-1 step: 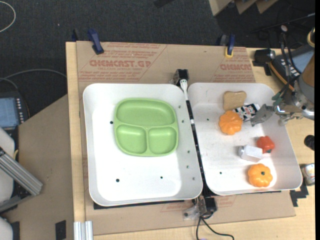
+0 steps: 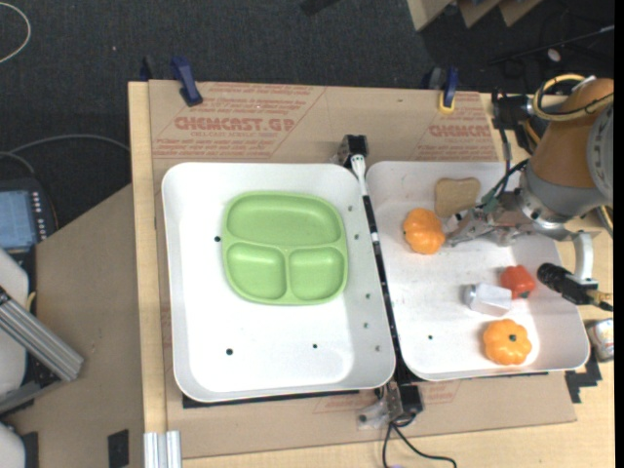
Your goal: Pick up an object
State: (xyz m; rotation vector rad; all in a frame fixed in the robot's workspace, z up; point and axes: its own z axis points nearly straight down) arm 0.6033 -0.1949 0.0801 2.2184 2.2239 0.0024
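Observation:
My gripper [image 2: 454, 229] hangs low in the right bin [image 2: 429, 354], reaching in from the right. It is open, with nothing between its fingers. Its tips are just right of a small orange pumpkin-shaped object [image 2: 422, 231], close to it or touching; I cannot tell which. A tan bread-like slice [image 2: 455, 194] lies just behind the gripper. Nearer the front lie a red object [image 2: 519, 281], a white-grey object [image 2: 486, 298] and a second orange pumpkin shape [image 2: 506, 342].
The left bin [image 2: 195, 349] holds a green divided plate [image 2: 285, 247]. A black ridge [image 2: 374, 252] runs between the two bins. The arm's orange band [image 2: 570, 130] and grey wrist [image 2: 558, 198] overhang the right bin's far right edge. A black part [image 2: 565, 281] juts in by the red object.

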